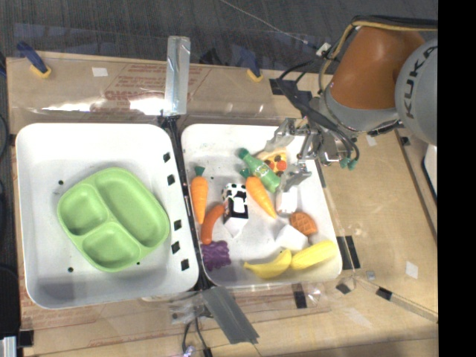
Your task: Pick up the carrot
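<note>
Camera view, two orange tapered carrots (199,197), end effector (297,171) state unclear.

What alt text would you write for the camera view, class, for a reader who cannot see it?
A grey robot arm's gripper hangs over the right white bin of toy food, near an orange carrot by a second carrot. The left white bin holds a green divided plate.

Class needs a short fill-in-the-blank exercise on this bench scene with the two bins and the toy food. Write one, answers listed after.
1. The green divided plate lies in the ____ bin.
2. The banana lies beside the ____ bin's near wall.
3. The bunch of grapes is ____ in colour.
4. The gripper hovers above the ____ bin.

Missing words: left; right; purple; right.
</note>
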{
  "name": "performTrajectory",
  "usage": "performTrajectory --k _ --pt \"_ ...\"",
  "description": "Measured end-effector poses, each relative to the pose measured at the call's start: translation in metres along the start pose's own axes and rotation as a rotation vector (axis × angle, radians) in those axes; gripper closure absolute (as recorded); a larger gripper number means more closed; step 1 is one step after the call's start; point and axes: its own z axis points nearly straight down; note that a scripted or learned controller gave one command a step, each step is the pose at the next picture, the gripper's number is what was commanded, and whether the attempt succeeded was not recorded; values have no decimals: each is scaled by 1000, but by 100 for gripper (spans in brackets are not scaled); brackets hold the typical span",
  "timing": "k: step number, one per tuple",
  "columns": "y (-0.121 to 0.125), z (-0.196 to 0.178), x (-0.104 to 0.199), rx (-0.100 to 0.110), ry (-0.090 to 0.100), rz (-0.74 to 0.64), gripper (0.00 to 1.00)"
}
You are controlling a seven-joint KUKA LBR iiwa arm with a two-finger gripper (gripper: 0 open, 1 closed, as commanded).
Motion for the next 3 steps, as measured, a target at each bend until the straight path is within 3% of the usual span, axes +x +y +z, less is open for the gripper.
performTrajectory --k 1,2,3 --pt "1 140 27 -1 0 176 0" --pt "3 129 25 0 -3 166 100" --pt "39 35 23 1 -8 -166 100"
